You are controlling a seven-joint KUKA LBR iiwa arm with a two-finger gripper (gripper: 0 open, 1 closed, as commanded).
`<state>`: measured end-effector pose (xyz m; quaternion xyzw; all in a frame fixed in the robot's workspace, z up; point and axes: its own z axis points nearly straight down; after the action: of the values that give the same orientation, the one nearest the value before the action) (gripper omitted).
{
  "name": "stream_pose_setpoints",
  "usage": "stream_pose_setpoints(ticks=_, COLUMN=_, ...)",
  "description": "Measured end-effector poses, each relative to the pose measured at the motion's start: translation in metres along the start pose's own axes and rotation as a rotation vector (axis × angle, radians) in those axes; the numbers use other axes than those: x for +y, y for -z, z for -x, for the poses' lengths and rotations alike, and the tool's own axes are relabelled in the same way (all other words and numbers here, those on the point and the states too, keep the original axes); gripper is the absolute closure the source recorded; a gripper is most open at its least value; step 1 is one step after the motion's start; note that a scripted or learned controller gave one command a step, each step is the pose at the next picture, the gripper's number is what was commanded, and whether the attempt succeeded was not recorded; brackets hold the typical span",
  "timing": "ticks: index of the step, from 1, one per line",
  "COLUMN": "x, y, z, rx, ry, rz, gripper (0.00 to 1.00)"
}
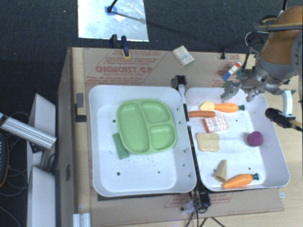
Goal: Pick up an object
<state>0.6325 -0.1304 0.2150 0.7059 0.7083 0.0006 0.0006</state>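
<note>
The gripper hangs over the back edge of the right bin, just above the carrot that lies along the bin's far side. Two grey fingers point down, set apart, nothing between them; so the pincer stands open and empty, and it looks to be just clear of the carrot rather than on it, though the slant makes that hard to call.

Out from there: a yellow piece sits touching the carrot's left end, and a thin orange stick lies just below it. Next comes a red-checked block, then a bread slice below that. A purple ball sits alone toward the right. Near the front edge, a cone and a second carrot lie close together. The left bin holds a green tray and a green block tucked at its corner.

Risks now. The carrot is round and tapered; if the fingers close off-centre it may roll or squirt out sideways. The yellow piece crowds its left end, so a wide descent could clip that too. And the bin wall is right there behind the fingers — a drop slightly too far back lands on the rim instead.
</note>
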Motion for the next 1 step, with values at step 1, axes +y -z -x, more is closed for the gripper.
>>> stream_pose_setpoints(ticks=1, x=0.0343, y=-0.1198, z=0.041, rx=-0.001, ry=0.0, rz=0.002, gripper=0.0)
